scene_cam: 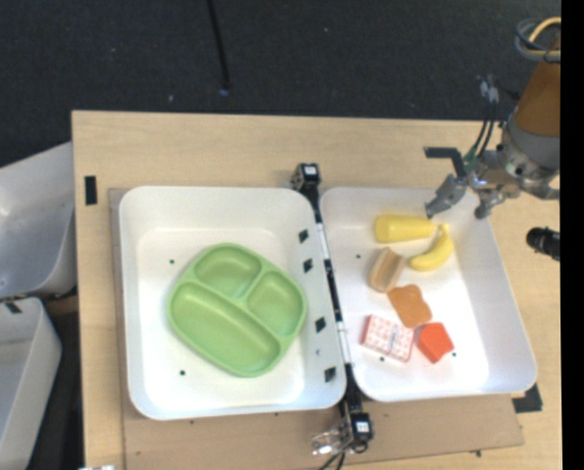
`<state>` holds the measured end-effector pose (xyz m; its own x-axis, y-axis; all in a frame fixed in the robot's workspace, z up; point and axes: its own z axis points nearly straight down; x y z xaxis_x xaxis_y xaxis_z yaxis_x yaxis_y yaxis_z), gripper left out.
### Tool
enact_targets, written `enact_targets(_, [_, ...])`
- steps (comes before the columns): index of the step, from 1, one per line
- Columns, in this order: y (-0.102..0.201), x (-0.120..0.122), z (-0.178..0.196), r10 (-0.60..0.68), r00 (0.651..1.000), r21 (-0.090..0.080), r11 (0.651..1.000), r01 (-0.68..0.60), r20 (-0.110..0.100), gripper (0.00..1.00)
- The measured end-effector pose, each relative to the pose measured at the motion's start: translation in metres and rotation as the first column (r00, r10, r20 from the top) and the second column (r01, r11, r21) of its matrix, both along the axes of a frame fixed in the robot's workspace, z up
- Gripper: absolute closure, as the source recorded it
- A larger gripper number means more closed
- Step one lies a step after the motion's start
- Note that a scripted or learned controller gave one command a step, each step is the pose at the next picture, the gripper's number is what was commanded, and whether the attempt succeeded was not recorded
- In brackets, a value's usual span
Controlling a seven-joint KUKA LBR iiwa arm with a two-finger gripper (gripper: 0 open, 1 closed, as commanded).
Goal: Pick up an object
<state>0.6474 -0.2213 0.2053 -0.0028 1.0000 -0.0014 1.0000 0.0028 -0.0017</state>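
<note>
Six small things lie in the right bin (508, 311), and any of them would satisfy the task: a yellow block (403, 227) and a banana (435, 251) at the far end, a tan piece (384, 269) and an orange piece (410, 305) in the middle, then a patterned pink card (386, 338) and a red block (434, 342) at the near end. The left bin (140, 262) holds a green divided plate (237, 307). The gripper (462, 197) hangs over the far right corner of the right bin with its fingers spread apart and nothing between them. I judge the yellow block or the banana the nearest targets, but they touch or nearly touch, so a finger could land on both. To do this well, centre over one piece, turn the fingers across its narrow side, lower until they straddle it, then close and lift straight. The red block, with more room around it, looks the safer choice.
</note>
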Motion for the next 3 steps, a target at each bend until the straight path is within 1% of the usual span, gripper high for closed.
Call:
enact_targets(1, [-0.001, 0.003, -0.042, 0.002, 1.000, -0.001, 1.000, -0.002, 0.001, 0.00])
enact_targets(2, [-0.004, 0.006, -0.083, 0.004, 1.000, 0.000, 1.000, -0.004, -0.005, 0.00])
enact_targets(3, [-0.005, 0.007, -0.070, 0.007, 1.000, -0.004, 1.000, -0.007, 0.001, 1.00])
